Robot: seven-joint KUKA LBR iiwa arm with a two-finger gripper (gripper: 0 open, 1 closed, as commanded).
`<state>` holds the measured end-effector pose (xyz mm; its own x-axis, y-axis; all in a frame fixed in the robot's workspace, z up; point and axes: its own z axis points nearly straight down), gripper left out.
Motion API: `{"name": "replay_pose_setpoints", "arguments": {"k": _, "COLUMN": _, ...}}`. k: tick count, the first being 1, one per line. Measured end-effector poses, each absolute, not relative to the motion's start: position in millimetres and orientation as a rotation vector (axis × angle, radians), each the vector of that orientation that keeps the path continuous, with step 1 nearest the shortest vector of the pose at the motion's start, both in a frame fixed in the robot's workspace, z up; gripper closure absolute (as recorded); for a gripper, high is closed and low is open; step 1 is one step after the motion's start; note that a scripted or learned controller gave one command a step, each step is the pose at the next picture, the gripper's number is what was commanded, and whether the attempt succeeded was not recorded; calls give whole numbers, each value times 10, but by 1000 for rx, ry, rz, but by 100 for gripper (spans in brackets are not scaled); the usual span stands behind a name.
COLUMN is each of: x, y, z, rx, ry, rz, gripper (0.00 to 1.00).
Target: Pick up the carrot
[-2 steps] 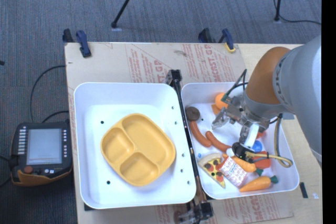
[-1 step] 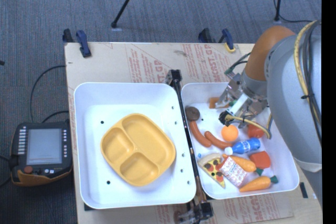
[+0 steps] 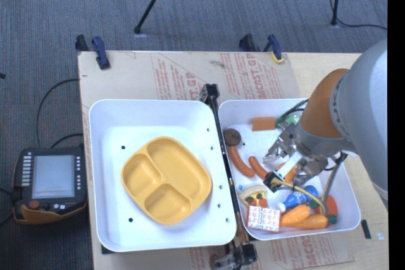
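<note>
- The jaws' state cannot be told; the gripper (image 3: 286,164) hangs over the right white bin (image 3: 352,199).
- The orange plastic carrot (image 3: 296,215), beside the bin's near wall, likely light, stiff, slippery; mid-body grasp advised.

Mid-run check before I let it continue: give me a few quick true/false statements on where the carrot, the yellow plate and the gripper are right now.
1. The yellow plate lies in the left bin. True.
2. A carrot lies on the yellow plate. False: it lies in the right bin, near the front edge.
3. The gripper is over the right bin. True.
4. The carrot is lifted clear of the bin. False: it lies among the other toy food.
5. The plate's compartments hold sausages. False: the sausages lie in the right bin.
</note>
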<state>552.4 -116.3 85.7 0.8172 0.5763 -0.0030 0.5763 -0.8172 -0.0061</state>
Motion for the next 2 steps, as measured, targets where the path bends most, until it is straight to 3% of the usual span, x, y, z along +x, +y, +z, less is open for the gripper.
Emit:
{"name": "replay_pose_setpoints", "arguments": {"k": 1, "x": 5519, "y": -1167, "z": 941, "rx": -2988, "ry": -942, "rz": 12, "gripper": 100}}
{"name": "replay_pose_setpoints", "arguments": {"k": 2, "x": 5080, "y": -1642, "z": 1294, "rx": -2915, "ry": -1159, "rz": 5, "gripper": 100}}
